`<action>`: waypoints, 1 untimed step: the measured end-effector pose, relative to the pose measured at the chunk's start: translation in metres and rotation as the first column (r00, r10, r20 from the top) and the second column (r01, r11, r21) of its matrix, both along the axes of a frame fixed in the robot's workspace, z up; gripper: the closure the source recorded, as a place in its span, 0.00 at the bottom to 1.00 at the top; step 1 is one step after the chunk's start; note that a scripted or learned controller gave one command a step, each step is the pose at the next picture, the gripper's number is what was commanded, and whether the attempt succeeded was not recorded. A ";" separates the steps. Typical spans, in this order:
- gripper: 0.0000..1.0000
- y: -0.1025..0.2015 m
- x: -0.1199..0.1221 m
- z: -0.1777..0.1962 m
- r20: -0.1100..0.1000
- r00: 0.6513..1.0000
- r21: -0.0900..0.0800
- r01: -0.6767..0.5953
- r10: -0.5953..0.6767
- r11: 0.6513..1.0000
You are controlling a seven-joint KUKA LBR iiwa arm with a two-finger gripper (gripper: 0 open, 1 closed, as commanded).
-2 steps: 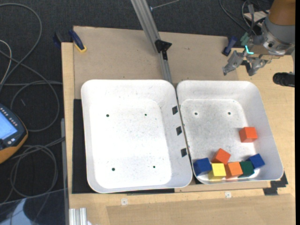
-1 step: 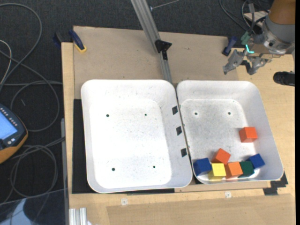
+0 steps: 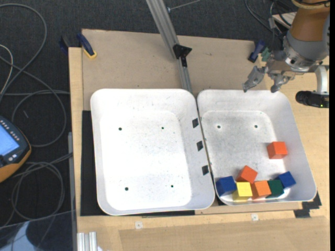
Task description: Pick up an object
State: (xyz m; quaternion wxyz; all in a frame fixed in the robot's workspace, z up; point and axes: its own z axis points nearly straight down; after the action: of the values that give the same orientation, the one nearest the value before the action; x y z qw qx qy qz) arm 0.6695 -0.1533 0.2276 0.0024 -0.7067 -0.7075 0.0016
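blocks (image 3: 255,184) crowd the right bin's (image 3: 230,101) near edge; its far half lies open beneath the gripper (image 3: 261,84).

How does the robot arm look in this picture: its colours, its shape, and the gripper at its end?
The arm is a thick round tube with an orange-tan band above a grey wrist. Below this sits a blocky grey head with a small teal part on one side. The gripper has two short grey metal fingers.
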 end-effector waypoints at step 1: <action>0.00 -0.005 0.004 -0.060 -0.002 1.000 0.000 0.001 -0.001 1.000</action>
State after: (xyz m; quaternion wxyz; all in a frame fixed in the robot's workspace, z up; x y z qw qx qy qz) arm 0.6740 -0.1584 0.1677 0.0029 -0.7070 -0.7072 0.0021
